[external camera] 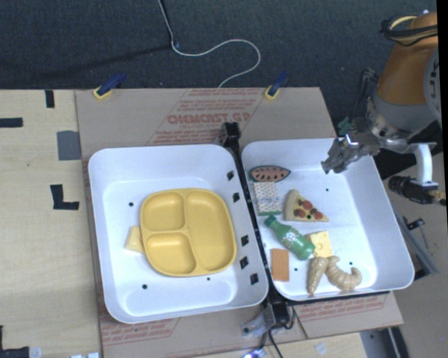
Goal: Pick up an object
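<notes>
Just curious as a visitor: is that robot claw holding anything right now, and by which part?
Nothing is held: the grey two-finger gripper hangs over the right white bin.

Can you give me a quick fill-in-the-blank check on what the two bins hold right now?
1. The yellow divided plate lies in the ____ bin as the camera sees it.
2. The pizza slice lies in the same bin as the ____ bottle.
3. The yellow plate has ____ compartments.
4. The gripper hovers near the right bin's ____ corner, away from the toy food.

Missing words: left; green; three; upper right
</notes>
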`<state>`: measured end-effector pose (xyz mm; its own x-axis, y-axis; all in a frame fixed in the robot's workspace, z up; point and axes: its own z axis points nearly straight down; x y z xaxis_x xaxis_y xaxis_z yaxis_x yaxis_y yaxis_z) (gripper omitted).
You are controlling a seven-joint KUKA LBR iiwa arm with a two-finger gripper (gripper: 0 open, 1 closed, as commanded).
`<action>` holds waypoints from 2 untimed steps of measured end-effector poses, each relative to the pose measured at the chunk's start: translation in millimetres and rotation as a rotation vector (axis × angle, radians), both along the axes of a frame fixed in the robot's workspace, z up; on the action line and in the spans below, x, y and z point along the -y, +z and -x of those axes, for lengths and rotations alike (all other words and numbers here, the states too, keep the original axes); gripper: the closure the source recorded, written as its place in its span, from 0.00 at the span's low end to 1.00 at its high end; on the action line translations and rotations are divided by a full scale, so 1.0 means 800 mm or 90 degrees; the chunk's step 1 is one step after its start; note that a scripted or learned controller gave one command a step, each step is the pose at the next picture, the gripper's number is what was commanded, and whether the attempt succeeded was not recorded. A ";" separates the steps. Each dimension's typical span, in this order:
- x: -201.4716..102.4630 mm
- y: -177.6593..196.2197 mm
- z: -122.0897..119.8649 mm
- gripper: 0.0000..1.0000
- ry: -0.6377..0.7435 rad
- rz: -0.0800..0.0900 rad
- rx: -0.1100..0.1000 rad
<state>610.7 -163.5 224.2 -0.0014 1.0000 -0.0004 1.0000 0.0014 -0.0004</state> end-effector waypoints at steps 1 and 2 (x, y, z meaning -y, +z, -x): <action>-0.068 0.012 -0.003 1.00 0.003 -0.002 0.000; -0.125 0.004 -0.019 1.00 0.003 -0.001 -0.001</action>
<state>625.6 -63.6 227.5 -0.0063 1.0000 0.0011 1.0000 0.0063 -0.0016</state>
